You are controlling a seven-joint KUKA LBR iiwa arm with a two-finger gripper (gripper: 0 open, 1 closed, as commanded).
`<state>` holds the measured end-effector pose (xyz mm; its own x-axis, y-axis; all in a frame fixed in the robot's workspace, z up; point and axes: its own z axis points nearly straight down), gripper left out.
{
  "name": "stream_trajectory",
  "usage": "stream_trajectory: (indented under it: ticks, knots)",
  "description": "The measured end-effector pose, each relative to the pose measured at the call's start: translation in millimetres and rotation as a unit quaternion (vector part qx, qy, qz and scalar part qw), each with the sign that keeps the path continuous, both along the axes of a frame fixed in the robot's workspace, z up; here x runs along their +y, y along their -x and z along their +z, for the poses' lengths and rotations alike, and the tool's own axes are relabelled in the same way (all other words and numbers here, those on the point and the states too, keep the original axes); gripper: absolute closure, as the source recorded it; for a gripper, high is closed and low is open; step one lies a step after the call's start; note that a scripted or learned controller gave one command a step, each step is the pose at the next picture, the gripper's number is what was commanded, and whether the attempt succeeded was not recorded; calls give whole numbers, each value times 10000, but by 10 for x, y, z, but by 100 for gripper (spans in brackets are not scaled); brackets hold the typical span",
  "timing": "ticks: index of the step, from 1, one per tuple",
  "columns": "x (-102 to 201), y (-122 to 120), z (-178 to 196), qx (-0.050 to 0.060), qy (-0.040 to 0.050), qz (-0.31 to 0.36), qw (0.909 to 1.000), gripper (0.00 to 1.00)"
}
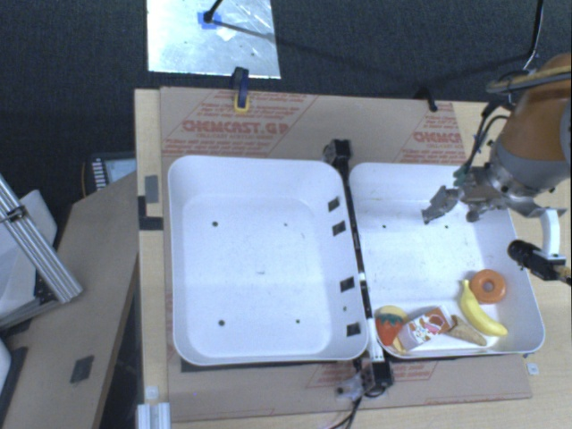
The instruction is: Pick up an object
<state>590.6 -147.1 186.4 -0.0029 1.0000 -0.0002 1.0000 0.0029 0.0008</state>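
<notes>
Curved yellow banana [481, 312], near-right bin corner

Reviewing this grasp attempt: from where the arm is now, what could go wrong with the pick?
1. The gripper hovers over bare floor of the right bin, far from the objects, so closing here would likely grab nothing.
2. The banana, orange ring and packet crowd the near wall, so the fingers may hit the rim or nudge a neighbour.
</notes>
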Motion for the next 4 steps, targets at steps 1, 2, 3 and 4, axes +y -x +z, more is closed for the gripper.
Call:
stream_trajectory:
  ticks: [1,2,3,4]
  knots:
    - [295,186,1474,-85,9,28,10000,0]
    - [409,847,2489,-72,6,14,10000,0]
    - [739,1041,3410,-70,2,24,10000,0]
    - [1112,1037,3492,-15,-3,27,10000,0]
